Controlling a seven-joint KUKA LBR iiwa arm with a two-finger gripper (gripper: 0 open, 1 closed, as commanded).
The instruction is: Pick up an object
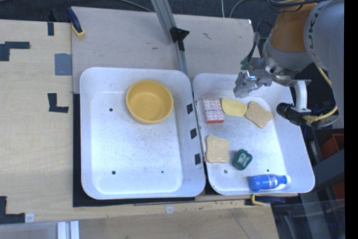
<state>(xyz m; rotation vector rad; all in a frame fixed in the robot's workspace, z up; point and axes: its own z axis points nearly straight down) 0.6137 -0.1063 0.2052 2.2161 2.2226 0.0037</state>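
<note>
1. Objects for picking are seen in the right bin: a patterned box, a yellow piece, two toast-like slices, a green item and a blue bottle.
2. A yellow bowl is seen in the left bin.
3. The claw is pictured over the right bin's far edge, just beyond the yellow piece; whether it is apart or together cannot be told.

Bowl in left bin
</note>
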